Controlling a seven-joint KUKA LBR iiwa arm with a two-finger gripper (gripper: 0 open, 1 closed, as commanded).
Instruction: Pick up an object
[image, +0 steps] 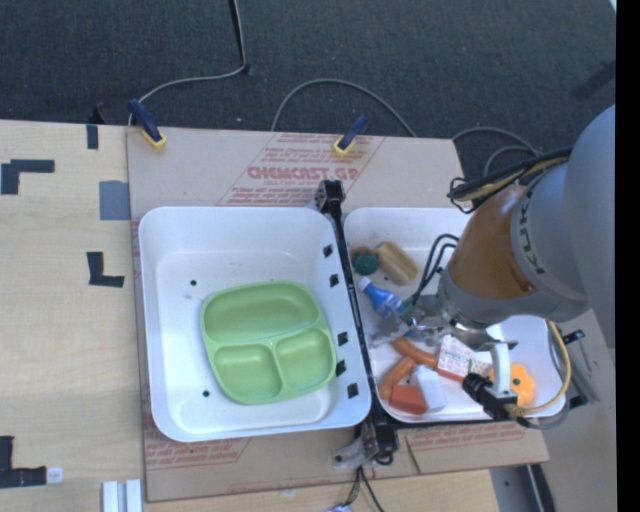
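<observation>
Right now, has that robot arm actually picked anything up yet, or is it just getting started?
Done: the arm has reached into the right bin, its gripper low among the toys near a blue item. In hand: nothing that I can see lifted. Left: grasp and raise one. The green tray sits in the left bin.

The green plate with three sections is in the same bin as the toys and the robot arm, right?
Not quite. The camera view shows the green plastic three-section plate in the left white bin, by itself. The small toys, such as the orange carrot-shaped piece, lie in the right white bin, where the grey robot arm reaches in.
</observation>
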